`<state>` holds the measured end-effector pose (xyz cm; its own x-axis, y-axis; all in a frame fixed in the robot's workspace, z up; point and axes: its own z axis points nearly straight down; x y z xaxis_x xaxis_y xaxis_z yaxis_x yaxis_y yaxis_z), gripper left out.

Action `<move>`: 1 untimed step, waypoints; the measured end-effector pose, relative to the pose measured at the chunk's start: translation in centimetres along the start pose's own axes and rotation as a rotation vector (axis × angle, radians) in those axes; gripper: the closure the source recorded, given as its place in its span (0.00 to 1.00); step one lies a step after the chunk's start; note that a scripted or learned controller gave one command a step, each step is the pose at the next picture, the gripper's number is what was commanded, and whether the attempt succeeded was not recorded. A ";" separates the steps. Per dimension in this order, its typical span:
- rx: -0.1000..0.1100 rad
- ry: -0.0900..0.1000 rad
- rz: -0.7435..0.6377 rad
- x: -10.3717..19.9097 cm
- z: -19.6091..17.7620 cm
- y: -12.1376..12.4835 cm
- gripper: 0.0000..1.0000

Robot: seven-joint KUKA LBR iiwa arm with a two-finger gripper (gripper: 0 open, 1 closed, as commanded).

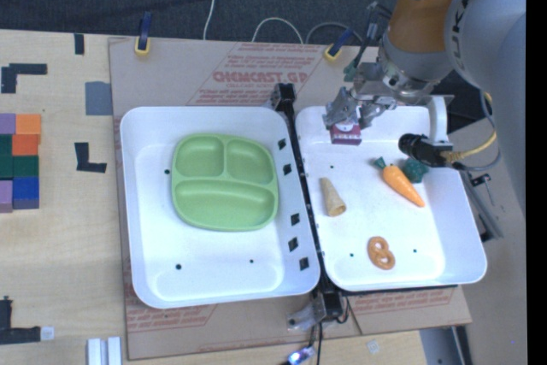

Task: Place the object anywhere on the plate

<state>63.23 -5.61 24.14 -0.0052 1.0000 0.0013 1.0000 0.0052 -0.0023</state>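
Metal two-finger claw (349, 117) at the far left corner of the right white bin (444, 265), fingers closed on a small maroon-and-white block (345, 133), lifted just over the bin floor. Nearer: tan cone (332, 196), orange carrot (402, 182), brown pretzel (381, 252). Left, green sectioned plate (226, 182) inside the left white bin (145, 269). Beneath, cardboard sheet (248, 73) on the pale worktop (51, 269).

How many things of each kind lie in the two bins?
Plate: 1
Carrot: 1
Cone: 1
Pretzel: 1
Small red and white item under the end effector: 1
Total: 5
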 end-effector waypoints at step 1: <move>0.002 0.000 -0.001 5.3 1.5 -1.8 1.00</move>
<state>61.38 -0.30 22.67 -0.0059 1.0000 0.0012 1.0000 0.0059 -0.0046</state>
